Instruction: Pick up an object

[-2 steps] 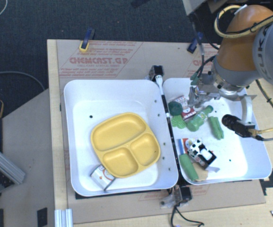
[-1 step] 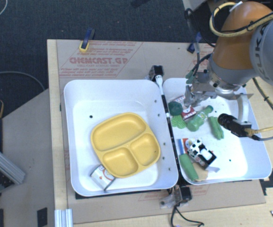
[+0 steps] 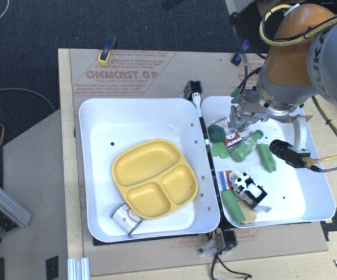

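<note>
Bench (image 3: 127, 69): board-topped, printed with red lettering, carrying two shallow white bins side by side. Left bin (image 3: 92, 156): holds a yellow three-compartment plate (image 3: 155, 178) lying flat near its centre, and a small white carton with red markings (image 3: 125, 217) at the plate's near-left edge, touching or just beside it. Right bin (image 3: 317, 197): holds a cluster of small items toward its left half, namely a dark green rounded piece (image 3: 216, 134), a red-and-white packet (image 3: 232, 139) just beside it, several light green vegetable-like toys (image 3: 238, 150), a separate green pod-shaped toy (image 3: 267, 157) to their right, a black-and-white cow-patterned item (image 3: 247, 186) nearer the front, and a green-and-tan piece (image 3: 236, 206) at the front-left corner. Arm (image 3: 296, 45): grey with an orange band, reaching in from the right over the far part of the right bin. Gripper (image 3: 238, 118): poised low above the packet and green toys at the bin's far-left area; whether it is spread or closed cannot be told, and no item is visibly between its tips. Black cylindrical fitting (image 3: 285, 151) with yellow cable beside the wrist.
</note>
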### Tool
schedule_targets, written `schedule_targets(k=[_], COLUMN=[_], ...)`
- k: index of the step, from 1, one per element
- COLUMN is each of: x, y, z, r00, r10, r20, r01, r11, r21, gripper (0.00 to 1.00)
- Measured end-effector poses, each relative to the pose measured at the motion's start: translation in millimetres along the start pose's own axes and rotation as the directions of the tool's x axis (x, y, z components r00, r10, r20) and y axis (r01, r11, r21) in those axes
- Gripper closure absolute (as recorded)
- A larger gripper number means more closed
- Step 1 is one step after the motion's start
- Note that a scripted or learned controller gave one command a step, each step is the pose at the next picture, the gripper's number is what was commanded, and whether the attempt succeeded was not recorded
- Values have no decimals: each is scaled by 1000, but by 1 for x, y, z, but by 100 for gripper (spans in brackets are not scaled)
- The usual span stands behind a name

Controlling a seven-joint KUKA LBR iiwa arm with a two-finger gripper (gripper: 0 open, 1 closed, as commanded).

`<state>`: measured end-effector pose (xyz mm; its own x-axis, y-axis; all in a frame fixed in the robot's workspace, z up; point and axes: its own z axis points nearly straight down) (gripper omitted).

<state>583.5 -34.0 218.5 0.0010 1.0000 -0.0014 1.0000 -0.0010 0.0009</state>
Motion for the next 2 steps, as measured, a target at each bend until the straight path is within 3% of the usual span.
schedule_targets(k=[1, 2], x=[3, 10], y=[4, -9], z=[2, -9], r00=[1000, 1000], r10=[-2, -2], r20=[0, -2], r01=[2, 2], r11=[1000, 1000], r21=[-2, 2], gripper=[100, 100])
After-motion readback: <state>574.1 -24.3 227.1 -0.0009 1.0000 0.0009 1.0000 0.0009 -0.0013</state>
